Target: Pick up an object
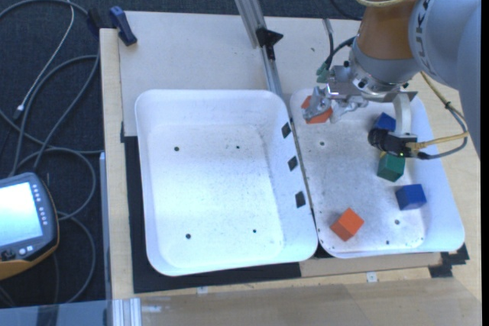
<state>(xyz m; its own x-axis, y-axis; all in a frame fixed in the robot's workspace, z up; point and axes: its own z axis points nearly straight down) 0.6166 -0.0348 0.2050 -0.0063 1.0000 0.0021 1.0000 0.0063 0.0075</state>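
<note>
Partial dark lettering, seemingly "KU", shows on the grey arm near the frame's upper right corner; the rest is cut off. The gripper hangs over the right bin, at its far left corner; a small orange object sits directly at the fingertips, touching or nearly so; whether it is clamped cannot be told, the claw's opening being hidden by its own body. Elsewhere in the right bin: an orange cube at the near edge; a blue cube right of it; a green cube just beyond; another blue block, partly hidden by the wrist.
</note>
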